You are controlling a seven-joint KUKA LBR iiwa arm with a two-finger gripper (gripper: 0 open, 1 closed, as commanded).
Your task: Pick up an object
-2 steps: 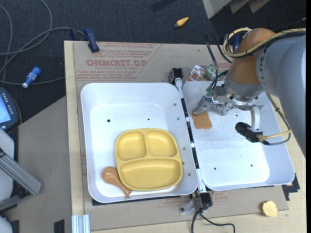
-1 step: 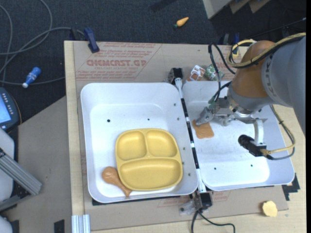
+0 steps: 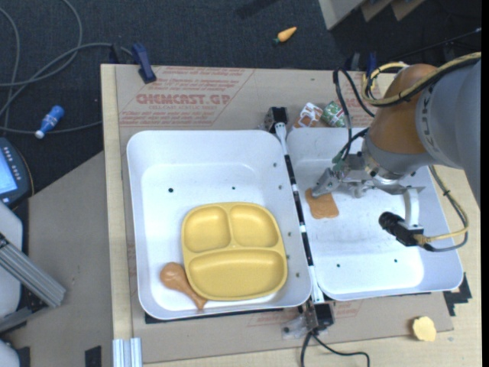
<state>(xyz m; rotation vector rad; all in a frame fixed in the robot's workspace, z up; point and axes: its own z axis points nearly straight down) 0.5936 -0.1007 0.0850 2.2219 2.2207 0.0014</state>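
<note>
At about three o'clock of the view, the grey arm with its orange band (image 3: 397,121) is seen reaching over the right-hand shallow white plastic bin (image 3: 382,277), with the pincer (image 3: 330,183) lowered near that bin's nine o'clock wall. Whether its fingers are apart or together cannot be told at this slant. A flat orange-brown toast-shaped piece (image 3: 323,206) lies on the bin floor just below the pincer tip, at its six o'clock; contact between the two cannot be judged. A black cable plug (image 3: 397,228) is seen at the piece's three o'clock, hanging from the arm.

The left-hand shallow white plastic bin (image 3: 153,167) is occupied by a yellow three-compartment plastic tray (image 3: 233,251) toward its six o'clock side. An orange drumstick-shaped toy (image 3: 181,280) lies touching the tray's seven o'clock corner.

On the cardboard-covered counter (image 3: 191,98), a small yellow block (image 3: 423,328) rests at five o'clock, outside the bins, and small printed packets (image 3: 321,115) sit at the right bin's twelve o'clock rim.
</note>
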